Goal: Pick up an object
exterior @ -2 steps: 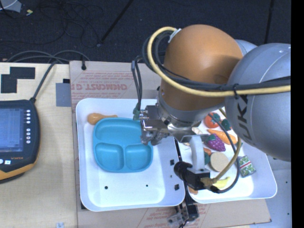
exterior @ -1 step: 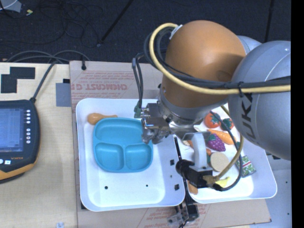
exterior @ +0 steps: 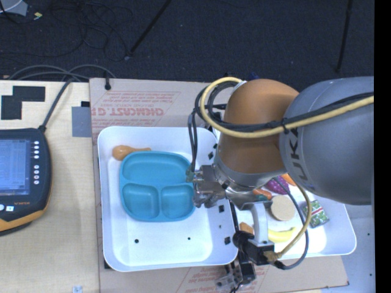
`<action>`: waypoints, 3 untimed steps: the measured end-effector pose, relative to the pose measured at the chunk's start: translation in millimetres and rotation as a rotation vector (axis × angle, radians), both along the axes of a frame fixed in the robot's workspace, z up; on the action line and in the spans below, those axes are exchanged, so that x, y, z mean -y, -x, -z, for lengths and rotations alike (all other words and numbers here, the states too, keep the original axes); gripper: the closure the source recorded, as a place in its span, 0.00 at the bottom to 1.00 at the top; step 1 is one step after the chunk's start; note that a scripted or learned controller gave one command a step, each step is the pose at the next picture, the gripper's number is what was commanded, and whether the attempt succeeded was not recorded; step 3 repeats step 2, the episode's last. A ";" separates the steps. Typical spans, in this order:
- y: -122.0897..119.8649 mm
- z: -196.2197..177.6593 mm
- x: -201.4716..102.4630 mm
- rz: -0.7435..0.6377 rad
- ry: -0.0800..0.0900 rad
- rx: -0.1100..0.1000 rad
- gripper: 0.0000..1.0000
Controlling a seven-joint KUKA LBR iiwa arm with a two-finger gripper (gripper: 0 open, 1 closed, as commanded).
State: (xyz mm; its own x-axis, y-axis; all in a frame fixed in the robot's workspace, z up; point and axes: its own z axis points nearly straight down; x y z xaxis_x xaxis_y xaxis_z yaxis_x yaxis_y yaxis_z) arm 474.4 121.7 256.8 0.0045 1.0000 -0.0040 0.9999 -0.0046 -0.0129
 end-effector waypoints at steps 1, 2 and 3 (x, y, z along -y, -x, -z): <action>-3.1 -81.8 15.8 -0.004 -0.004 0.015 1.00; -1.9 -188.4 -40.6 -0.011 -0.008 0.021 1.00; -1.9 -188.4 -40.6 -0.011 -0.008 0.021 1.00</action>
